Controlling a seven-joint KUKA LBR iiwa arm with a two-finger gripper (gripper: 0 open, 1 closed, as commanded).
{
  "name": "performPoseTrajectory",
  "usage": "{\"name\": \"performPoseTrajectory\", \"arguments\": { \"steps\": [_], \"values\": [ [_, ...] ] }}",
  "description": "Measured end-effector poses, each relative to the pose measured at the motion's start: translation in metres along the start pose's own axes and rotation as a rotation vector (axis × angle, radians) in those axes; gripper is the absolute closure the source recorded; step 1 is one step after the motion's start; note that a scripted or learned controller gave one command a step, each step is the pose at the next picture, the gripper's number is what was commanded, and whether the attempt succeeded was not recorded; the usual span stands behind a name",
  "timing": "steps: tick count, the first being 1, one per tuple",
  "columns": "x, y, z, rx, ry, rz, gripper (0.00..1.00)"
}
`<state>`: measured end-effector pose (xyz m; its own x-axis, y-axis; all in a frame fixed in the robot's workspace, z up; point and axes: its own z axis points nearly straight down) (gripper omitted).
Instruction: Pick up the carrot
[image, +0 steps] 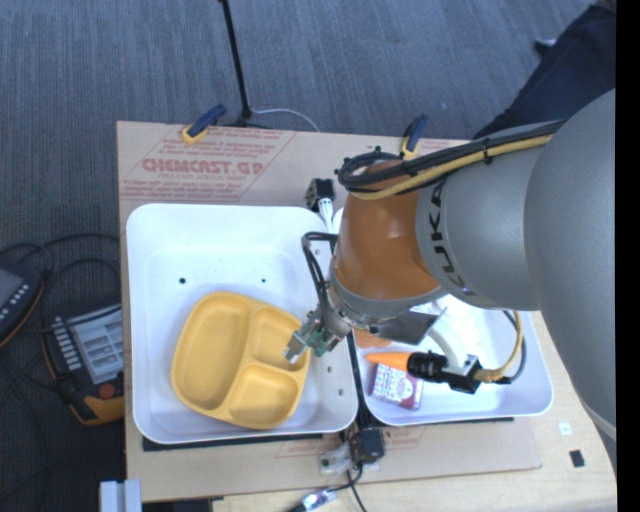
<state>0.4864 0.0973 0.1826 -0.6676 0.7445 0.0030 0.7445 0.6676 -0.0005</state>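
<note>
- The pincer (303, 345) hangs low over the left bin (200, 235), at the right rim of a yellow tray (215, 350) with three compartments.
- Its tip is small and partly in the shadow of the arm (385, 240), so I cannot tell how far open it is. I make out no thing held in it.
- The carrot (386, 357) lies in the right bin (530, 400), near that bin's left wall and just beside a red and white packet (393, 386). The wrist above hides part of it.
- The wall between the two bins lies between the pincer and the carrot, so they are near but apart.
- Judged from this, the task is at the approach step. No grasp on the carrot is made, and the pincer is over the wrong bin.
- The next move calls for a lift clear of the tray rim and the dividing wall, then a shift to the right until the pincer is over the carrot.
- It then needs to open wide enough to span the carrot across its narrow side, and come down without catching the packet, which lies close.
- The carrot sits close to the bin wall, so the descent leaves little room on that side.
</note>
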Motion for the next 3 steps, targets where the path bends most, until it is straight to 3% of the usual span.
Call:
{"name": "performPoseTrajectory", "arguments": {
  "steps": [1,2,3],
  "values": [
    [-0.028,0.006,0.0,0.003,-0.005,0.349,1.0],
    [-0.071,-0.045,-0.001,0.003,-0.004,-0.046,1.0],
    [-0.008,-0.012,0.0,0.002,0.0,-0.035,1.0]
  ]
}}
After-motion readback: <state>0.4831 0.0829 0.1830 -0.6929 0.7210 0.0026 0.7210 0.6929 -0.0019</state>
